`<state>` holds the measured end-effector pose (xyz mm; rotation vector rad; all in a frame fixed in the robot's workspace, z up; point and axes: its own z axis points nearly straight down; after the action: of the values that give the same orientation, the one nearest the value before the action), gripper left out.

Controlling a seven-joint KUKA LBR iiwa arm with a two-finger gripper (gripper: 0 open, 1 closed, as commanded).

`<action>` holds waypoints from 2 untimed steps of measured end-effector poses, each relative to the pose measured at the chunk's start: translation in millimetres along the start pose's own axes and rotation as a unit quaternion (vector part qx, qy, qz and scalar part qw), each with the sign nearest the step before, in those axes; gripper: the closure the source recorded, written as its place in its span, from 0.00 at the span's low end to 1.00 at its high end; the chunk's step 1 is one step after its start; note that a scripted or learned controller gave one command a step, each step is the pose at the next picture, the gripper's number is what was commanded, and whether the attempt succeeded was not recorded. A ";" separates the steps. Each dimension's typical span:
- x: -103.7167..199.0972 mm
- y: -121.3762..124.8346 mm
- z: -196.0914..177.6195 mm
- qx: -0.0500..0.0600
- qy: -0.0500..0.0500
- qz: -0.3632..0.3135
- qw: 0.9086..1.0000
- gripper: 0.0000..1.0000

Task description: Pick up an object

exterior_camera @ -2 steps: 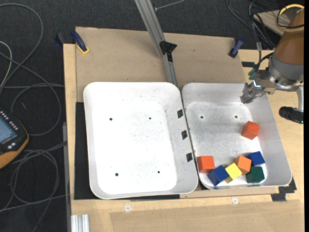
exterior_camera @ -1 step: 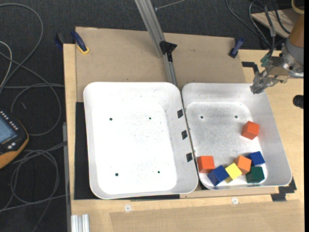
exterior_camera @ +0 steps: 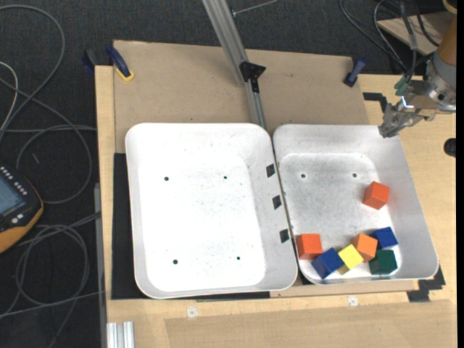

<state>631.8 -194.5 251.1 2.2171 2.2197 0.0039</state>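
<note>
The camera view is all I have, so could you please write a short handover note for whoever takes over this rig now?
Gripper: at the far right corner of the right bin, above its rim, with nothing between its fingers.
Blocks: all in the right bin. One orange block sits alone mid-bin. Clustered at the near edge are an orange block, a blue block, a yellow block, another orange, another blue and a green block.
Done: nothing picked up yet.
Left: choose a block, grasp and lift; the lone orange one looks easiest.

Grey metal wrist [exterior_camera: 437, 85], orange band [exterior_camera: 451, 46], dark jaws
</note>
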 end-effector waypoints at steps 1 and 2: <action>57.7 -2.2 9.0 0.003 0.002 -0.003 1.000 1.00; 107.8 2.9 18.1 0.003 0.002 -0.002 1.000 1.00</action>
<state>634.7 -86.7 232.9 2.2168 2.2297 0.0008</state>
